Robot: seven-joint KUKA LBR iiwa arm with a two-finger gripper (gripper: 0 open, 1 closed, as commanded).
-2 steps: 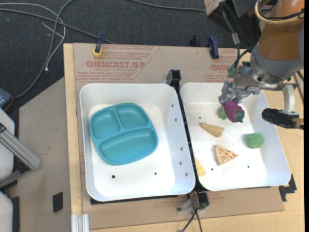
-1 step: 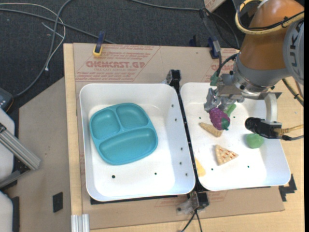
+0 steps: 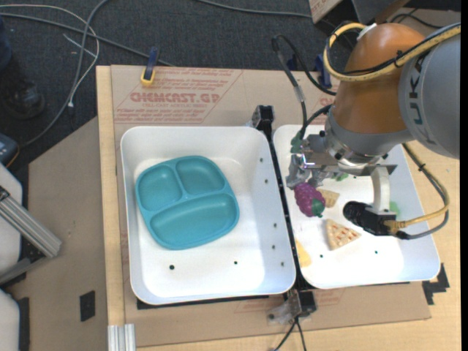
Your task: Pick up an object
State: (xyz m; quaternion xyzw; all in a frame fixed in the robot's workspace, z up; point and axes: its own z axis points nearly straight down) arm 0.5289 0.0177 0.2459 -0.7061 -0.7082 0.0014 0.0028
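Observation:
My gripper (image 3: pixel 300 171) hangs low over the left part of the right bin (image 3: pixel 417 265), close to the wall between the two bins. A purple bunch of toy grapes (image 3: pixel 309 199) lies right below it, touching or nearly touching its tip; I cannot tell whether the grapes are gripped. A toy pizza slice (image 3: pixel 341 235) lies on the bin floor to the lower right of the grapes. A small tan piece (image 3: pixel 331 198) sits beside the grapes. The arm's orange band and grey wrist hide the back of this bin.
A teal divided plate (image 3: pixel 188 200) lies in the left bin (image 3: pixel 219 284). A small yellow piece (image 3: pixel 302 254) rests near the right bin's left wall, and a bit of green (image 3: pixel 393 208) shows behind the wrist bracket. Cables run across the floor behind the bench.

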